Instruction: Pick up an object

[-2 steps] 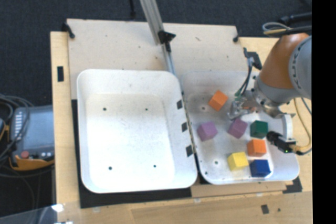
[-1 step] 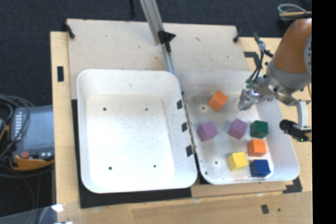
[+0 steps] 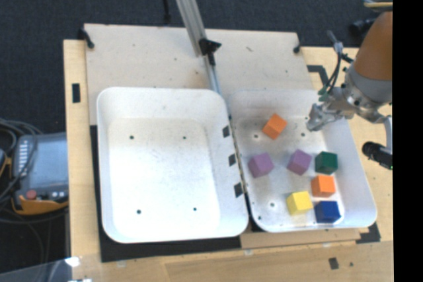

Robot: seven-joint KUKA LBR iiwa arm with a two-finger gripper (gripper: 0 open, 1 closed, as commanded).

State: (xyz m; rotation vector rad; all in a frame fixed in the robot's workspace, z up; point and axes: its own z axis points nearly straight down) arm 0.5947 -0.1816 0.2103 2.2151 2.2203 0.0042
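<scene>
Camera view: two-finger metal gripper [image 3: 318, 119] low in right white bin [image 3: 360, 208], near small orange cube [image 3: 274, 125], not touching. Fingers hard to read, cannot tell. Could miss, or push cube away.

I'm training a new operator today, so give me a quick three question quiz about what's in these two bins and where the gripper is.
1. True or false: all the blocks lie in the right bin.
2. How many purple blocks are there? A) one B) two C) three
3. Fill in: the block nearest the gripper is coloured ____.

Key
1. True. The orange block, two purple blocks, green block, second orange block, yellow block and blue block all sit in it; none lies in the left bin.
2. B.
3. Orange, just to the gripper's left in the camera view.
</scene>
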